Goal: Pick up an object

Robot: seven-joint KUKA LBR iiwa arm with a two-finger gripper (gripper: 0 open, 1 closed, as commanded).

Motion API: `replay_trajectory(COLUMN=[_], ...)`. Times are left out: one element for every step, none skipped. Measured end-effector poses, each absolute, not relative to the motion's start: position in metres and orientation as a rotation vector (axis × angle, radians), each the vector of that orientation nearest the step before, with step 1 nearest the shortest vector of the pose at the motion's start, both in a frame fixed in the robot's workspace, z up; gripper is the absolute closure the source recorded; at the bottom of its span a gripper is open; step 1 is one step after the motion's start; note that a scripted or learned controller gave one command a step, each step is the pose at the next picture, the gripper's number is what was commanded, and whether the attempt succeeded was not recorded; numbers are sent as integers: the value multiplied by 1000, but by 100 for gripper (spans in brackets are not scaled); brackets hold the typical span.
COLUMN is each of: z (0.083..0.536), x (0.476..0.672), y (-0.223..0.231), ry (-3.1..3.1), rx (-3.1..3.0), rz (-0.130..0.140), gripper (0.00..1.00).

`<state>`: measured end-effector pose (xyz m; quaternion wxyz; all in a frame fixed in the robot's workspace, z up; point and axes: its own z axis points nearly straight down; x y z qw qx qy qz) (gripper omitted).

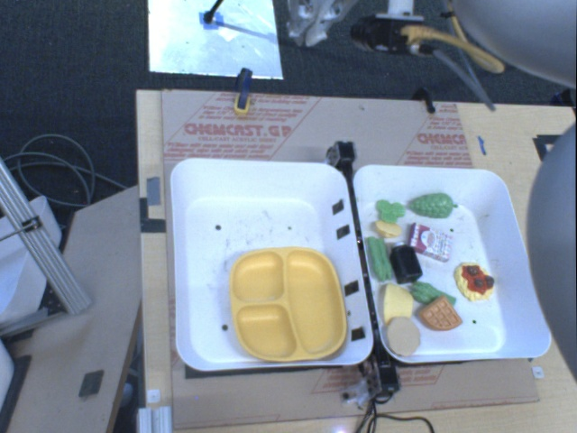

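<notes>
Two shallow white bins side by side on a bench, seen from above at a slant. The left bin (194, 206) holds a yellow three-compartment tray (288, 302) in its lower centre; the tray's lower edge lies near the bin's front wall, and the floor above and to the left of it is bare. The right bin (514, 269) carries a cluster of small toy foods toward its left and centre: a dark green leafy piece (433, 205) at the top, a small green piece (389, 210) beside it, a red-and-white packet (429, 241), a black block (406, 264) touching the packet's lower left, a green pod (379, 259) along the dividing wall, a pizza piece (474, 280) set apart on the right, a waffle (439, 314), a pale yellow wedge (398, 301) and a tan disc (402, 336) at the lower left. Bare floor lies along the right wall and lower right corner. The grey arm (518, 16) fills the upper right of the frame. The gripper (311, 12) is at the top centre, beyond the bins; whether it is released or clenched cannot be told.
</notes>
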<state>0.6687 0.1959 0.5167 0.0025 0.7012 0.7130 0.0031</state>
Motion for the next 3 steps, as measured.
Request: replay_trajectory(z=[516,528,527], x=[669,669,669], y=[196,196,196], ry=[2238,2242,2244], rx=[2198,2191,2189], rz=[9,12,11], gripper=[0,100,0])
